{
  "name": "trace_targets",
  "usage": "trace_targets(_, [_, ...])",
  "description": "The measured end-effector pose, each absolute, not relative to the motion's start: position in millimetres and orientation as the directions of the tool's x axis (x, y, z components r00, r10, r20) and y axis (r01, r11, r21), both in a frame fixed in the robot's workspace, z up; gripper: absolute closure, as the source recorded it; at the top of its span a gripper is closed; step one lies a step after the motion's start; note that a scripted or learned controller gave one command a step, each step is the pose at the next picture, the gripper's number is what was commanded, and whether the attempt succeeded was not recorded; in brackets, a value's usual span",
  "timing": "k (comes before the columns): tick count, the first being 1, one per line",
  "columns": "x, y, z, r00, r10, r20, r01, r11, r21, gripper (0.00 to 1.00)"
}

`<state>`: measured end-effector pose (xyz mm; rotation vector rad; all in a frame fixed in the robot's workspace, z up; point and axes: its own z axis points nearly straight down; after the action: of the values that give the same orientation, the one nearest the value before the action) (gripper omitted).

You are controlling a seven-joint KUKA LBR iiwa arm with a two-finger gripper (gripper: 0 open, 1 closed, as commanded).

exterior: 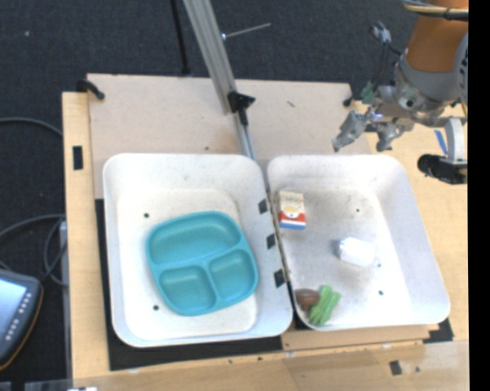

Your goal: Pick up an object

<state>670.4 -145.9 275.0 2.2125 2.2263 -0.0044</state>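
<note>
My pincer (pixel 365 129) hangs wide at the right bin's (pixel 408 187) one o'clock; small red-white-blue carton (pixel 292 210) stands lengthwise twelve-to-six, white lump (pixel 356 252) at its four o'clock.

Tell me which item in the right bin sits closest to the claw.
The small carton, red, white and blue, at the right bin's upper left. The white lump lies further down; the green piece and brown piece sit at the bottom edge, farthest from the claw.

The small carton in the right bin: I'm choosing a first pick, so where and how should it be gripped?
Grip the small carton across its two long sides, coming straight down. It looks to lie flat near the right bin's left wall, so the wall-side finger has little room.
</note>
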Motion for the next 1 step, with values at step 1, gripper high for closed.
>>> trace_targets(1, [572.2,-155.2,209.7,0.004,1.0,0.0,1.0,-0.004,-0.009,0.0])
